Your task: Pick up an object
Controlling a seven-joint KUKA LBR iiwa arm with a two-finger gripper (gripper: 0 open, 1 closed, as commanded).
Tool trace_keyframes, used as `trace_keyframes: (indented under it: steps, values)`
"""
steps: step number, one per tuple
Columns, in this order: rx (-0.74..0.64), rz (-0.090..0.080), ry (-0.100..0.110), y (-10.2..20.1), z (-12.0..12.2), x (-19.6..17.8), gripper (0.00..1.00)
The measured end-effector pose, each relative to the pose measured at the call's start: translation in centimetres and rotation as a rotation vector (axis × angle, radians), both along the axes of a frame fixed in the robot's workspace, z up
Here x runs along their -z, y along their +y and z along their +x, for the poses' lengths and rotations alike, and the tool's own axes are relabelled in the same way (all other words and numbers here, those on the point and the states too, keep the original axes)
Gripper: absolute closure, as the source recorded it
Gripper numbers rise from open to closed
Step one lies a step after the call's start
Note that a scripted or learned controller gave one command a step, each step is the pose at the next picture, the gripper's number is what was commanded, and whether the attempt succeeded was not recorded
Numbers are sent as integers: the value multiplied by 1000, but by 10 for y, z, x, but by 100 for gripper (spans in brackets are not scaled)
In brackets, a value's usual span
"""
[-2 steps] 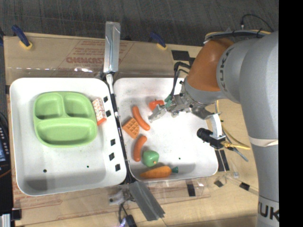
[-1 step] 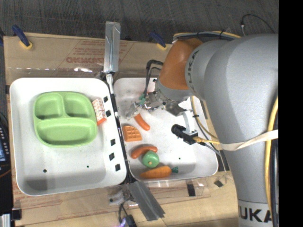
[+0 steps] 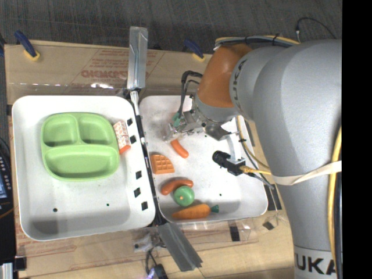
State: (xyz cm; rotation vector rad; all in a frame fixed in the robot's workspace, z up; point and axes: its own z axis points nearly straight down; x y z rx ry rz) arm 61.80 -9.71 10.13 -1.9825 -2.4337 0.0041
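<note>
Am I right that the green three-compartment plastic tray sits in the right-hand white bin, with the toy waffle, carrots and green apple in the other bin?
Not quite. The camera view shows the green three-compartment plastic tray in the left-hand white bin. The orange toy waffle, the toy carrots and the green toy apple lie in the right-hand white bin.

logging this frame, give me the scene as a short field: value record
left bin: green tray, small packet at its right edge
right bin: waffle, small carrot, sausage, green apple, big carrot
gripper: low in right bin's far part, above small carrot
held: nothing seen between fingers
</note>
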Motion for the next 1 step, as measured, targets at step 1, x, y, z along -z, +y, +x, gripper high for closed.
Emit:
trace_keyframes:
  steps: [1]
  values:
    - [317,0,-3,32,19,-91,100]
